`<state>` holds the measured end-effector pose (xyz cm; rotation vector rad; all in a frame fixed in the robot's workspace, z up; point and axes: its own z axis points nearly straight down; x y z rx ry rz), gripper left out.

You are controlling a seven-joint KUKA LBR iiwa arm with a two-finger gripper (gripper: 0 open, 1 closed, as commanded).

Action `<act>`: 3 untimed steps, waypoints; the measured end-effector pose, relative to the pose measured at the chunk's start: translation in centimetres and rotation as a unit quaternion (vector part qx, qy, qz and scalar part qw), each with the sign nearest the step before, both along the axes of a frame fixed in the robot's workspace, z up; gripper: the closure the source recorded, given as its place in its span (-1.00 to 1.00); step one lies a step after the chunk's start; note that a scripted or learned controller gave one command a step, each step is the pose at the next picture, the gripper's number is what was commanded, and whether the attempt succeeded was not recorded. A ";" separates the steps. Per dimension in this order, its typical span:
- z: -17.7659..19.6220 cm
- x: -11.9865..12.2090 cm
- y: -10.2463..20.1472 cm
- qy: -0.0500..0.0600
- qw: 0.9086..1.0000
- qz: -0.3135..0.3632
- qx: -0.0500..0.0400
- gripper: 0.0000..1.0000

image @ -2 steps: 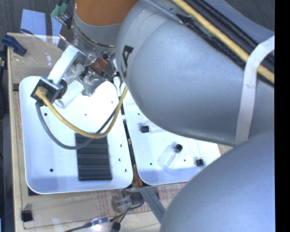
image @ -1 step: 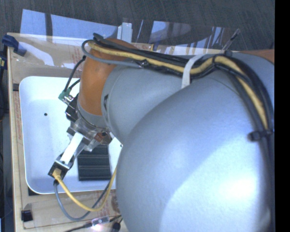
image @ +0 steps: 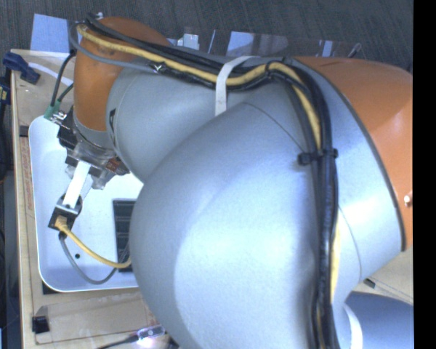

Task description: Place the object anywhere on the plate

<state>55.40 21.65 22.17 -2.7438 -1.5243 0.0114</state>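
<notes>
Overhead view of the bench (image: 80, 315). The grey arm (image: 276, 217) spans the scene from the right and covers most of both bins. Its orange band (image: 94, 71) and wrist sit over the far end of the left bin (image: 38, 195). The gripper (image: 98, 169) hangs low above the bin's white floor, and whether it is apart, together or clamped on something cannot be told from this angle. A dark ribbed slab (image: 122, 227) lies flat on the bin floor just beside the gripper, with its right part hidden under the arm. It is the likeliest candidate for the object (this is a judgement, since nothing else loose is in sight). It appears to rest in the bin, not in any grasp. The plate is hidden, presumably beneath the arm. Risks from here are as follows. A low, flat slab offers little edge, so a closing grip may slide off or merely push it along the floor. A descent set slightly off may land beside it and come up empty. With the plate unseen, a release could also fall short of it.
</notes>
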 end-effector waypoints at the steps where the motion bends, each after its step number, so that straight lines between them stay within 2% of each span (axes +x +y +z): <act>1: 0.5 -3.7 -8.4 0.000 0.998 -0.070 0.000 1.00; 2: 0.5 -3.7 -8.4 0.001 0.998 -0.070 0.000 -1.00; 3: 12.5 -5.9 -7.7 -0.004 0.997 0.074 0.002 -1.00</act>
